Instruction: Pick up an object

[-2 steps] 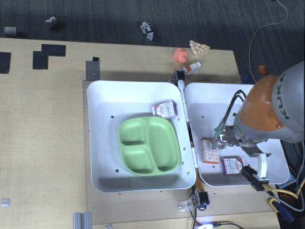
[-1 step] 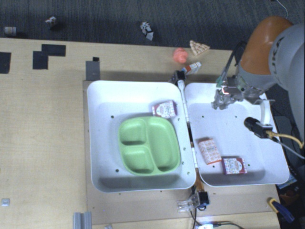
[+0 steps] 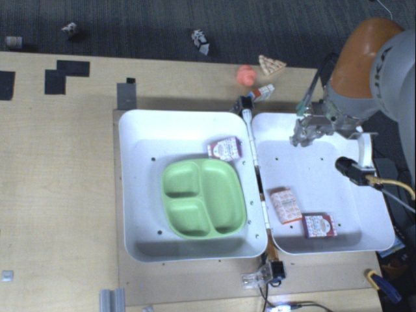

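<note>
My gripper (image 3: 303, 138) hangs over the back of the right bin (image 3: 364, 207), with nothing seen between its fingers. Two small flat packets lie near that bin's front: a pale reddish one (image 3: 285, 205) and a dark red-and-white one (image 3: 318, 225). They are well in front of the gripper. In the left bin (image 3: 140, 174) rests a green divided plate (image 3: 203, 197), and a dark red-and-white packet (image 3: 225, 149) sits just behind it by the bin's right wall.
Behind the bins on the bench lie a pink ball (image 3: 246, 76), a pizza-slice toy (image 3: 271, 65) and a small tube (image 3: 262, 93). A black cable fitting (image 3: 351, 169) hangs over the right bin's right side. Small bits lie on the dark floor beyond.
</note>
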`<state>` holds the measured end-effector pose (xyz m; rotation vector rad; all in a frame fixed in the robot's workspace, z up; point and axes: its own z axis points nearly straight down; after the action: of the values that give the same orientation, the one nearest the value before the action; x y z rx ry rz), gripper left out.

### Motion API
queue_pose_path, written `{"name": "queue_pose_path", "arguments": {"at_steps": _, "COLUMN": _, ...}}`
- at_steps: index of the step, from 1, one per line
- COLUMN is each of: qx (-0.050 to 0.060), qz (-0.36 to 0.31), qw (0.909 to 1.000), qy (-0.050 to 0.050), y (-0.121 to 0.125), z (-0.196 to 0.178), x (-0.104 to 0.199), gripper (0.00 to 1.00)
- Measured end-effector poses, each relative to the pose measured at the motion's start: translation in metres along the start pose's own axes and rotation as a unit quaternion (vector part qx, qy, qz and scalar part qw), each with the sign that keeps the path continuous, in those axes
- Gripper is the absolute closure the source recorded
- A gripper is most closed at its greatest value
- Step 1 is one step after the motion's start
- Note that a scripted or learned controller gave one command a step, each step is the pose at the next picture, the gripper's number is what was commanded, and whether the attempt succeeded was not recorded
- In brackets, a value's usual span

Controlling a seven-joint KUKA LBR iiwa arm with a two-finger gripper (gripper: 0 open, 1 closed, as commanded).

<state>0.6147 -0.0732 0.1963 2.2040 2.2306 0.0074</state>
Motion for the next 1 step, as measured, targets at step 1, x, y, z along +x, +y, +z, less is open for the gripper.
{"name": "queue_pose_path", "arguments": {"at_steps": 1, "qx": 0.002, "qz": 0.004, "qw": 1.0000, "qy": 0.000, "y": -0.1270, "z": -0.0549, "x": -0.0065, "gripper": 1.00}}
